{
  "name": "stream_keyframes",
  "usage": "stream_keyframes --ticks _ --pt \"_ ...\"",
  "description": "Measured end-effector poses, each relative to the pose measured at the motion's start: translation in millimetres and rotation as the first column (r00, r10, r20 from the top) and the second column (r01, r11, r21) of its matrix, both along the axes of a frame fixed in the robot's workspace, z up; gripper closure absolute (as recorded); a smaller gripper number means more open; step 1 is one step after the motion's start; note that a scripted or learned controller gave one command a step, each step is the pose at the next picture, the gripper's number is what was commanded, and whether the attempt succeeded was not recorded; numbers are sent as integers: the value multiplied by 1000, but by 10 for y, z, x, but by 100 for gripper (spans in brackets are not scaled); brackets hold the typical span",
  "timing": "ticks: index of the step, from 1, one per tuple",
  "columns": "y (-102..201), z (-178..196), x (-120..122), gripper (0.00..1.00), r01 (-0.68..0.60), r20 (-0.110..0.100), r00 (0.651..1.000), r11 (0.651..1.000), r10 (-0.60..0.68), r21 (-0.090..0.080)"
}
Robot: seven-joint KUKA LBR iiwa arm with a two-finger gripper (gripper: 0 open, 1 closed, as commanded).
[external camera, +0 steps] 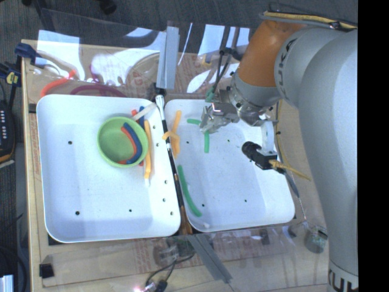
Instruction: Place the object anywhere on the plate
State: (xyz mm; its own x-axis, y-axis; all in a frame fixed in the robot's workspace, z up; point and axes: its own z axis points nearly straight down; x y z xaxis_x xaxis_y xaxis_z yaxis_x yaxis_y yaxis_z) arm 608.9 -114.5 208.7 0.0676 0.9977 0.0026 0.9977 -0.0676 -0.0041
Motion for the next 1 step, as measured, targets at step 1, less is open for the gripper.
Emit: stream_keyframes --ticks 1 --pt "0 2 1 0 0 0 1000 1000 0 0"
